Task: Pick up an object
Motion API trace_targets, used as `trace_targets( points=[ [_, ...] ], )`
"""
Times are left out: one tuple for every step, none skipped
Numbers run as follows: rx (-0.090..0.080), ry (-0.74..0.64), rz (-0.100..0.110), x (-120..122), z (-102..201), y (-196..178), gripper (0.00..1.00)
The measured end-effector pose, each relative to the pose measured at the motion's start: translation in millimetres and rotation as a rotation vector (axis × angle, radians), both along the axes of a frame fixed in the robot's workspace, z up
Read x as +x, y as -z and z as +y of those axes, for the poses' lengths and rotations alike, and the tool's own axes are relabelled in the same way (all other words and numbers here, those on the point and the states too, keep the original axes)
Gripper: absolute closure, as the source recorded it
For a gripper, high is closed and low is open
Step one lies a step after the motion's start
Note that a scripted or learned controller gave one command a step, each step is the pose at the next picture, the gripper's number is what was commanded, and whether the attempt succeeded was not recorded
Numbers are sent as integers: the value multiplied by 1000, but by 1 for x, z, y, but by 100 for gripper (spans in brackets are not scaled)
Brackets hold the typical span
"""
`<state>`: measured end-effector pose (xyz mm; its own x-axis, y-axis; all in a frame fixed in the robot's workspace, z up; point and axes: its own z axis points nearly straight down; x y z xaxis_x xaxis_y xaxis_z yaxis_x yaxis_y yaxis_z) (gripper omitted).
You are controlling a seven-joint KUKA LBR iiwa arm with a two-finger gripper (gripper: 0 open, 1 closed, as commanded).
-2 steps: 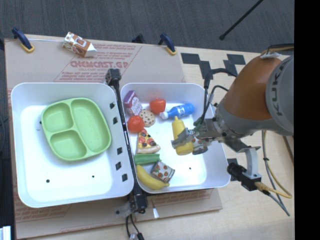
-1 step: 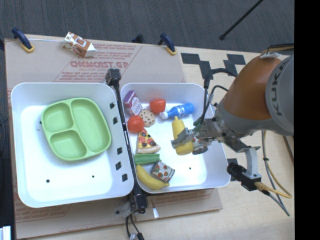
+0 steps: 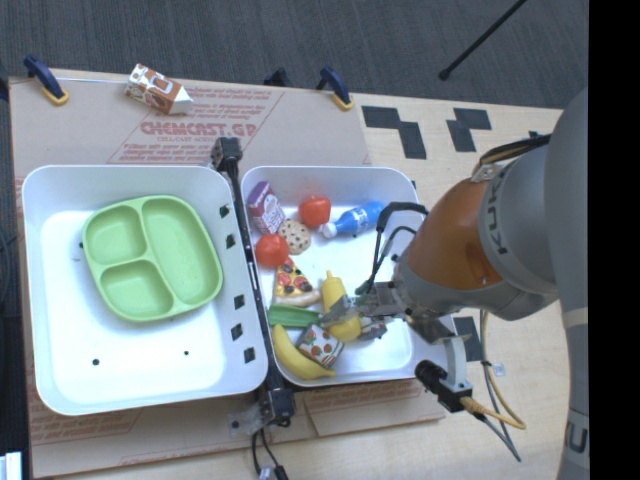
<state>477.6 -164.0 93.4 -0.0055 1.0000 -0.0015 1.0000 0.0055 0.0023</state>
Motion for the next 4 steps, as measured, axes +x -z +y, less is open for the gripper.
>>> trace_targets(
  points=[
    [0, -7, 1, 1, 0, -10, 100],
    [1, -1, -1, 11, 54, -198, 100],
    [2, -2, 7, 52, 58, -103, 100],
    [3, -7, 7, 53, 58, -114, 100]
  ],
)
